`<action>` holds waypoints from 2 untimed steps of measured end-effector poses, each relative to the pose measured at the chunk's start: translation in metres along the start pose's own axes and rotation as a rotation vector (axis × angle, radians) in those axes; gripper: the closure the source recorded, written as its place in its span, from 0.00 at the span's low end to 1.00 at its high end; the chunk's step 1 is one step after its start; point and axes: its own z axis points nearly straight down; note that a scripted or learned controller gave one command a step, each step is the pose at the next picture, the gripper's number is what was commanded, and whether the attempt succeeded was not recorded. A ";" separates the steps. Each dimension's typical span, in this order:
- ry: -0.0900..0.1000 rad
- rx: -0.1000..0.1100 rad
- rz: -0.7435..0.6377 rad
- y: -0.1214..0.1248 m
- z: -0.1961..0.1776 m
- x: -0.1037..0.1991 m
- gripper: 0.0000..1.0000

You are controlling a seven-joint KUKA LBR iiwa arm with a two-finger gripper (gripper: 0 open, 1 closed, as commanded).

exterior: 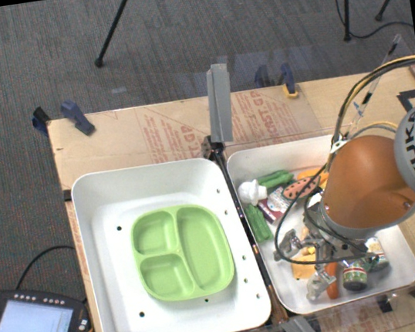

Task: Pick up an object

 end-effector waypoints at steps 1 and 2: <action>0.000 -0.001 -0.004 0.001 -0.009 -0.001 1.00; -0.003 0.001 0.111 -0.006 -0.027 -0.019 1.00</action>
